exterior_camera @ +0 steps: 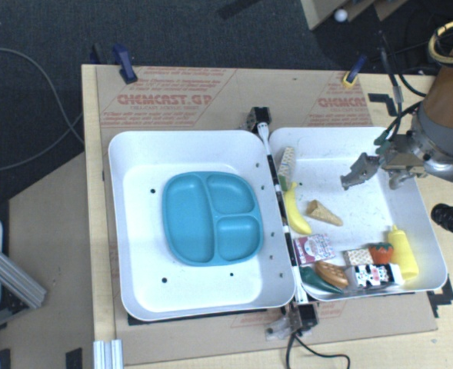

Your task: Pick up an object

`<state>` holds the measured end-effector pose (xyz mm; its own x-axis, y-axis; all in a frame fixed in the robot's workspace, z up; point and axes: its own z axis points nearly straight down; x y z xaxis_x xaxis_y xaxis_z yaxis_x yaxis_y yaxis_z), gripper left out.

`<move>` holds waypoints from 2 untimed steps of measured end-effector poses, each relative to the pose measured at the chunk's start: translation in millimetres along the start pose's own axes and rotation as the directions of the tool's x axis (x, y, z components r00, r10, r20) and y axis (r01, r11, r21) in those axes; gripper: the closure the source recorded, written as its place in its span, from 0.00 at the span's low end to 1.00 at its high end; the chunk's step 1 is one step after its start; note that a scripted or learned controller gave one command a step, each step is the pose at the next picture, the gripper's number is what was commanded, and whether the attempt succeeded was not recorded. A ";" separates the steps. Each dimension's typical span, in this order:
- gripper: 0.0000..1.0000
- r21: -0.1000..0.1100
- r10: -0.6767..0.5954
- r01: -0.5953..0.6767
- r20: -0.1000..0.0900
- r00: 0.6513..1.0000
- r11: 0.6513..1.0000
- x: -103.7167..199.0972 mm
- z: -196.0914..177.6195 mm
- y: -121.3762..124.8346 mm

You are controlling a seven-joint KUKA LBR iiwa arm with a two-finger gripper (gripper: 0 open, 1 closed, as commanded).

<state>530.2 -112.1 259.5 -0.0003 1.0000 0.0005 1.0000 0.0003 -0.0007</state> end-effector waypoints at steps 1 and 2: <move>0.00 0.003 0.000 0.000 -0.001 1.000 1.000 20.6 112.7 20.8; 0.00 0.001 0.001 -0.001 0.000 1.000 1.000 5.1 175.5 42.5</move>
<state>572.6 -106.9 84.0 0.0006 1.0000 0.0005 1.0000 -0.0006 -0.0018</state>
